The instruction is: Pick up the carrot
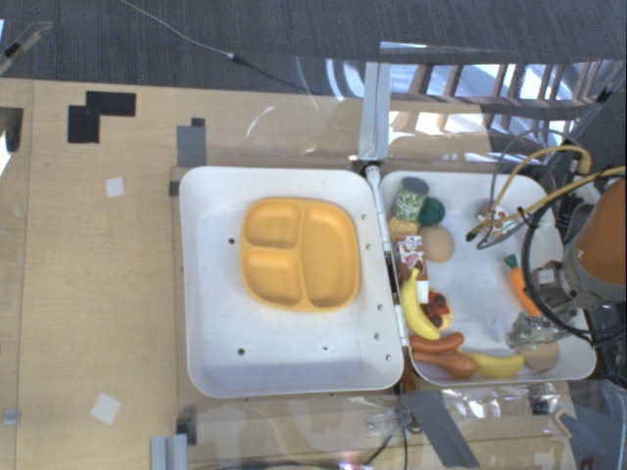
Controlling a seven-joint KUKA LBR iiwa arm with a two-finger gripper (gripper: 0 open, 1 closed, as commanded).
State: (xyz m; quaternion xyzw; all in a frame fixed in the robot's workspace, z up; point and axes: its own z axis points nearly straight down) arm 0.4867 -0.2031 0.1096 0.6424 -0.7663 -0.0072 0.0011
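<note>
No text, label, brand or number can be read anywhere here.

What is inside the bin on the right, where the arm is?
The right bin holds toy food: a carrot, two bananas, sausages, broccoli and an egg-like piece. The gripper covers whatever lies beneath it.

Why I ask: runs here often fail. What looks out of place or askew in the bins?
Nothing looks spilled or broken. The toy food crowds the left and front edges of the right bin, while the carrot lies alone by the right edge under the gripper. The yellow divided plate sits squarely in the left bin.
</note>
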